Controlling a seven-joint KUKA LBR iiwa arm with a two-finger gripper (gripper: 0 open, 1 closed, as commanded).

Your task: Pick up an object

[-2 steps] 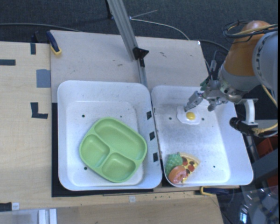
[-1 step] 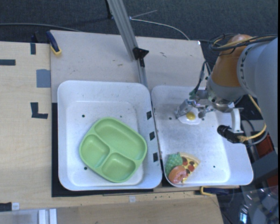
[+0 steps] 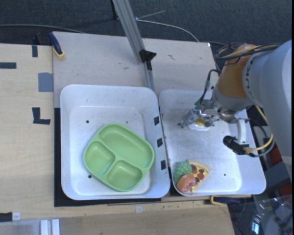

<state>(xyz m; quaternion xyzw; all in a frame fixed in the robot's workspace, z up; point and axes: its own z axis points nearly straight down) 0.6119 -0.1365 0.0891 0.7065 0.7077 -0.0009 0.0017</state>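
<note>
A: Camera view, looking down on both bins. The gripper [image 3: 198, 119] sits right of centre in the frame, low over the upper part of the right bin [image 3: 245, 177].

B: And the jaws?

A: Hard to call. There's something pale and yellowish at the tips, but it's too small and blurred to say whether that's an object or part of the tool. I cannot tell if the jaws are wide, narrow or closed on anything.

B: So where's something to pick?

A: Bottom of the frame, lower left corner of that same right bin: a cluster of toy food [image 3: 190, 175], green piece at the upper left, orange-red piece below, a yellow slice to the right. It lies pressed against the bin's near wall.

B: Direction from the jaws?

A: Straight down the frame and a touch left, well apart. The cluster's long axis runs diagonally, lower left to upper right.

B: The other bin?

A: The left bin [image 3: 71, 99] holds a green divided plate [image 3: 118, 156], farther off, across the divider. My judgement: the food cluster is the nearer target.
</note>
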